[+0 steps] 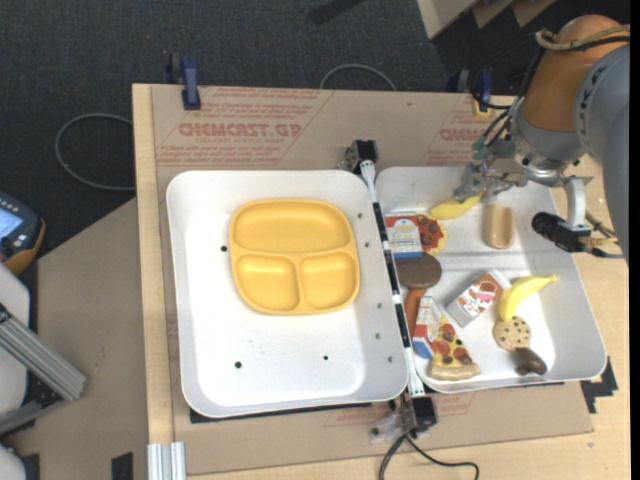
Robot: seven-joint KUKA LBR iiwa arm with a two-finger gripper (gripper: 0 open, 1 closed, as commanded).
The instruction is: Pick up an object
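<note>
My gripper (482,186) hangs over the far end of the right bin (590,353), coming in from the right under the orange-banded wrist. A small yellow curved piece (451,208) lies just below and left of its tip, very close or touching. A tan roll (498,226) stands just right of the tip. Further toward the front lie a red and white carton (404,234), a brown round piece (420,270), a small carton (477,299), a banana (526,290), a cookie (513,333) and a pizza slice (452,356).
The left bin (200,348) holds a yellow divided plate (294,255). A dark brown lump (530,363) sits at the right bin's front corner. The bins' shared rim (385,268) runs between them. Blue clamps (186,78) hold the board's far edge.
</note>
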